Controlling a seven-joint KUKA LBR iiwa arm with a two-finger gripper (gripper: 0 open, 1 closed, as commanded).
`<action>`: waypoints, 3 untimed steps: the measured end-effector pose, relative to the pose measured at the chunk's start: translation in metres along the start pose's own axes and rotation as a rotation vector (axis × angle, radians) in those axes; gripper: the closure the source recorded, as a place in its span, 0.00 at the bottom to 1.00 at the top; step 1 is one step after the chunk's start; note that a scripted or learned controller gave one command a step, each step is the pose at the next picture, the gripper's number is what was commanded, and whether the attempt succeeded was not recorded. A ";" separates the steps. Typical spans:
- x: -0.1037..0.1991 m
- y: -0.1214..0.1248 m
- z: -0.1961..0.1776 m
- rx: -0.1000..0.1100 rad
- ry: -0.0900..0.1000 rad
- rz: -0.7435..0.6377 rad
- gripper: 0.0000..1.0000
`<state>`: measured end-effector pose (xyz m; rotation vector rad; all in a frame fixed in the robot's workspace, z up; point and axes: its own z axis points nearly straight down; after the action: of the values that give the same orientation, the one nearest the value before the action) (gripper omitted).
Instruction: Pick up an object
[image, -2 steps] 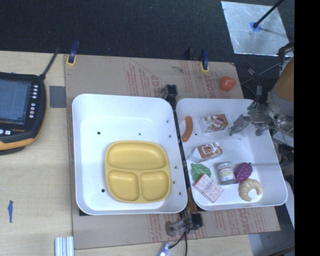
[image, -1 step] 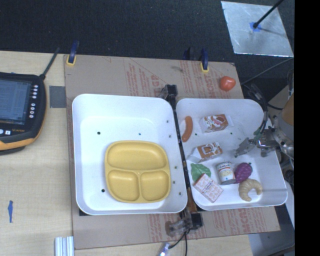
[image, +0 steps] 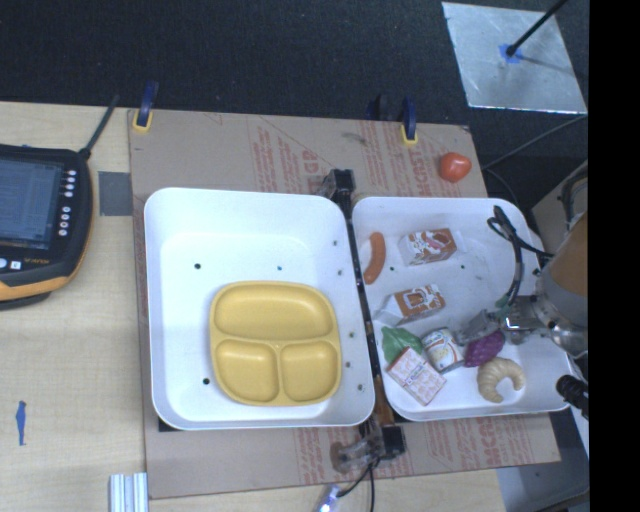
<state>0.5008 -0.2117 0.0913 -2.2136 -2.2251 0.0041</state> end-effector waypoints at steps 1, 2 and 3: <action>-0.001 0.000 -0.010 0.000 -0.002 -0.004 1.00; 0.022 0.096 -0.069 -0.003 0.000 0.000 1.00; 0.084 0.150 -0.031 -0.012 -0.004 0.001 1.00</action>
<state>0.6500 -0.1272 0.1221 -2.2222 -2.2322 -0.0055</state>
